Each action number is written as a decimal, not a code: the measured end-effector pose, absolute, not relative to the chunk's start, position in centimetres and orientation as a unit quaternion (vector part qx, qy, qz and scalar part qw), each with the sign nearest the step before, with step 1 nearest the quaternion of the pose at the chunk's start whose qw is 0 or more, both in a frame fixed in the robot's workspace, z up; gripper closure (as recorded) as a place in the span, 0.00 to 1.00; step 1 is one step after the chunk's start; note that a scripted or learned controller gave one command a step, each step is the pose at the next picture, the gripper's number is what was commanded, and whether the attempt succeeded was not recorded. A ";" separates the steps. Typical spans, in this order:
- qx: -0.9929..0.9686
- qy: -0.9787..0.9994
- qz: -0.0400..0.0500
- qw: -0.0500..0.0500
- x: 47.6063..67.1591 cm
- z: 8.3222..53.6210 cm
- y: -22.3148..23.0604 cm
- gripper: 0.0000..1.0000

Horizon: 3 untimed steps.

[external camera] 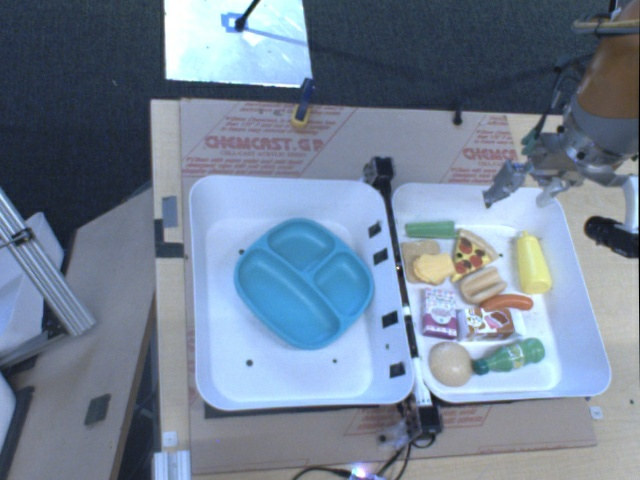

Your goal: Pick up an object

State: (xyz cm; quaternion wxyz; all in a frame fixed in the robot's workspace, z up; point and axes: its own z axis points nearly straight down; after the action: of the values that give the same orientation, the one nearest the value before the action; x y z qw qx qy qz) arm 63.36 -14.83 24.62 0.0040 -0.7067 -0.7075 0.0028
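Right now your gripper (527, 180) hangs over the back edge of the right bin (585, 313), jaws spread and holding nothing. Every candidate lies below it in that bin: mustard bottle (532, 262), pizza slice (472, 251), hot dog (482, 285), green bottle (512, 355). Choose the mustard bottle, I'd say; it lies apart from the clutter. Turn the jaws across its narrow width, then descend straight.
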 end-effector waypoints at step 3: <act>-0.707 -0.708 0.001 0.002 63.3 14.9 -14.4 0.00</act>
State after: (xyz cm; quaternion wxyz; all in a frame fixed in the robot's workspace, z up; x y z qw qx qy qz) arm 63.32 -14.35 14.86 0.0015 -0.7067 -0.7075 0.0009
